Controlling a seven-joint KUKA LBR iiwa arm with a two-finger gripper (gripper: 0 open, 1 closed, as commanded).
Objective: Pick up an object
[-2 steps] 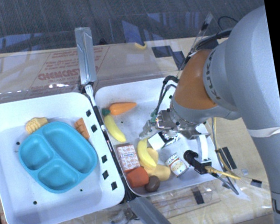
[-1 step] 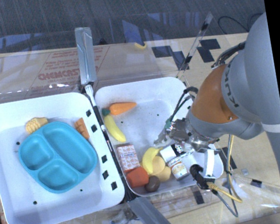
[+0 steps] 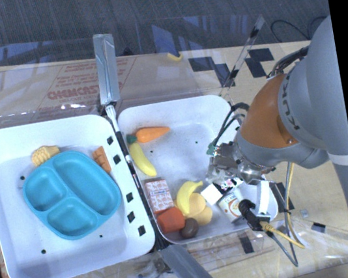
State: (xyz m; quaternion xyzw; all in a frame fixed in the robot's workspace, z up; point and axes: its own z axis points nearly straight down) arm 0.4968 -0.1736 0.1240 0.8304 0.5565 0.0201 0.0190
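I see the pincer (image 3: 230, 193) low in the right bin's (image 3: 176, 111) near right corner, over a small white container (image 3: 228, 204); I cannot tell its state. Beside it lie a banana (image 3: 188, 194), a red block (image 3: 170, 219) and a carrot (image 3: 150, 133).

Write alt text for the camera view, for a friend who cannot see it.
A grey robot arm with an orange band lowers its end effector into the right white bin, near toy food: an orange carrot, yellow bananas. The left white bin holds a blue divided plastic tray.
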